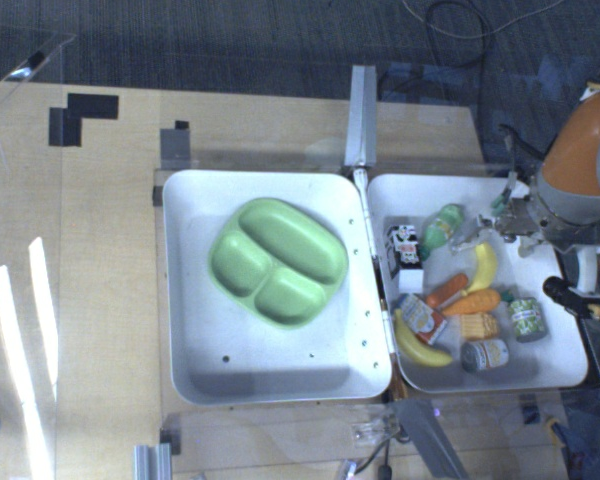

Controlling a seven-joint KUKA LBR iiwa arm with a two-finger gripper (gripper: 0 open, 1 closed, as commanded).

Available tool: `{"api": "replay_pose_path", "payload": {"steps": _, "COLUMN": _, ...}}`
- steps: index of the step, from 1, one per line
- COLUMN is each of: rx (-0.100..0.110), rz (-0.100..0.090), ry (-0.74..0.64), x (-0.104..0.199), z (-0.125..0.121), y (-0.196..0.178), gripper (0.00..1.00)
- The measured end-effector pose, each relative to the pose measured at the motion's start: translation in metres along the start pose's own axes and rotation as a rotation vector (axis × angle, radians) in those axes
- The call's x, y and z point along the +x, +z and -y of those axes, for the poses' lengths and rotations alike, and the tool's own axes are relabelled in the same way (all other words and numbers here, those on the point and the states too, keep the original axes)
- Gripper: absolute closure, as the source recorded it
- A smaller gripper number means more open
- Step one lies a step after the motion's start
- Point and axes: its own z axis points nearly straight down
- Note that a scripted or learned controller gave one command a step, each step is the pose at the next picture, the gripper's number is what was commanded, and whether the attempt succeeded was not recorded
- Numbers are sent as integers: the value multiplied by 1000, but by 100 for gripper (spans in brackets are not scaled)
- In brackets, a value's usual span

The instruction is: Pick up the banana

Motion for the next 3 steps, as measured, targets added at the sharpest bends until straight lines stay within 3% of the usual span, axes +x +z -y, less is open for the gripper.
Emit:
{"api": "replay_pose_path", "payload": {"steps": 1, "rx": -9, "rz": 7, "ry": -5, "x": -1, "z": -2, "y": -13, "gripper": 100}}
{"api": "replay_pose_path", "payload": {"steps": 2, "rx": 0, "rz": 8, "ry": 207, "x": 23, "z": 118, "y": -77, "gripper": 100}}
{"api": "replay_pose_path", "payload": {"steps": 3, "rx": 0, "rz": 7, "ry": 208, "x": 23, "z": 118, "y": -76, "gripper": 0}}
